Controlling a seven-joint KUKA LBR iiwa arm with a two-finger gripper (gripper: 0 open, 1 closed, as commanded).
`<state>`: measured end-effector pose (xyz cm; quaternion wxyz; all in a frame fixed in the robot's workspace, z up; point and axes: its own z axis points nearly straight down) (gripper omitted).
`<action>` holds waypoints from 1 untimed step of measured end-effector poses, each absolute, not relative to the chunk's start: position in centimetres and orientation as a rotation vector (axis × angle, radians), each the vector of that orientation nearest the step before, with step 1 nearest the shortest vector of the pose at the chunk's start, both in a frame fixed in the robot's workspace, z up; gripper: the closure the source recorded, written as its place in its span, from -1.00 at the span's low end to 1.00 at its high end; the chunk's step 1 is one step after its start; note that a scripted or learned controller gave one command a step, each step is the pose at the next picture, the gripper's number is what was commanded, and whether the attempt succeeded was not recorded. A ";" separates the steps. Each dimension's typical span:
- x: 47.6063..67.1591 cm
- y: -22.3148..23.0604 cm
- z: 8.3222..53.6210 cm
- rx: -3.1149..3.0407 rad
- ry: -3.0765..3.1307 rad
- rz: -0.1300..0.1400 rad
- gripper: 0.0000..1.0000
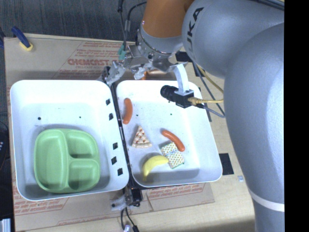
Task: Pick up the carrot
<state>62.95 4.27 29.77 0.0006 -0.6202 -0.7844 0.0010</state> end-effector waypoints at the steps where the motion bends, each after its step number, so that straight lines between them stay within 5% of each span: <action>1: 65.1 -1.7 19.5 -1.911 -2.488 0.008 -1.00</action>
